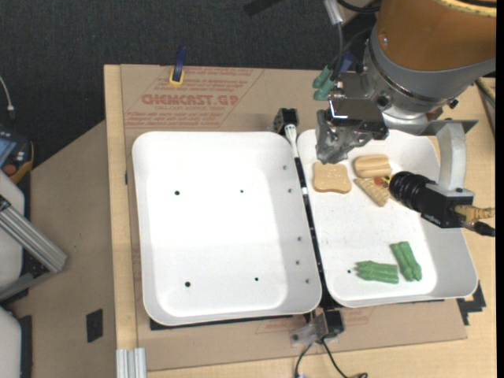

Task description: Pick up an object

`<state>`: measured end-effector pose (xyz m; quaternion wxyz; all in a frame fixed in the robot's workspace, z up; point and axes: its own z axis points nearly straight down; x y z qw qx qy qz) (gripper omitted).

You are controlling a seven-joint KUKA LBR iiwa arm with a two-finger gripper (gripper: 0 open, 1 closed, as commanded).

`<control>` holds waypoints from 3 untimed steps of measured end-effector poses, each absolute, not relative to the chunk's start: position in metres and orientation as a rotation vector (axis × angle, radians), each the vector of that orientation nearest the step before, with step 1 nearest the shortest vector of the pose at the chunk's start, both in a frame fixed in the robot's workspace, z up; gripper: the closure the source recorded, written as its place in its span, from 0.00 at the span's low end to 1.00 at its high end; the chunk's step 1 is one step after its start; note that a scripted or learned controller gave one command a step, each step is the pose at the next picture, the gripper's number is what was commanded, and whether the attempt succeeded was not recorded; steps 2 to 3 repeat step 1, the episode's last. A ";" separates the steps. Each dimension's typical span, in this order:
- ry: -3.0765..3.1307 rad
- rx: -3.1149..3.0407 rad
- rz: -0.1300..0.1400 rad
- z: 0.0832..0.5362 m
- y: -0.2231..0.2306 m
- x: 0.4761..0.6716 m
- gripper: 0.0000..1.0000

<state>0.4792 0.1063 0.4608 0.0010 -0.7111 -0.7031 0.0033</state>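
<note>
Just below the fingers (333,154), a tan toast slice (331,179) is lying in the right bin (453,286), apart from their tips; whether they are released or clenched cannot be told. Beside it a bread roll (372,166) is resting, and two green pieces (391,264) are sitting farther off.
</note>
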 end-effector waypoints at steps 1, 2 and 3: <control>-2.206 -2.224 0.024 0.317 0.051 0.477 1.00; -2.206 -2.224 0.024 0.317 0.051 0.477 1.00; -2.206 -2.224 0.024 0.317 0.051 0.477 1.00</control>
